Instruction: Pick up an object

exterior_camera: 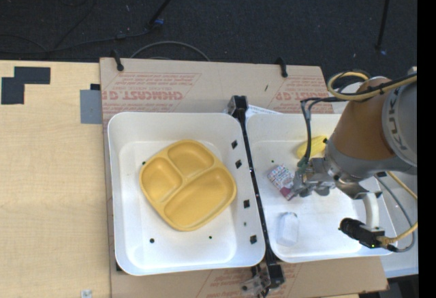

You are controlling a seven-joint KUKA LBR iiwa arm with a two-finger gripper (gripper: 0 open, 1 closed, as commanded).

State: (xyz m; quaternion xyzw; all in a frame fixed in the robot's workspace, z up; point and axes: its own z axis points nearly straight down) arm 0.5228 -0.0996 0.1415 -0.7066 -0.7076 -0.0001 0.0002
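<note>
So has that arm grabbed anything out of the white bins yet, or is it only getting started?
Nothing looks picked up yet. The gripper is down in the right bin, right beside a small pink and white packet; a firm hold cannot be made out. A yellow object and a clear item lie nearby, and the yellow divided plate sits in the left bin. Grasping and lifting remain.

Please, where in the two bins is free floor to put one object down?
Left bin: bare strips around the yellow divided plate, widest along its near edge. Right bin: crowded around the gripper, small packet and clear object.
</note>
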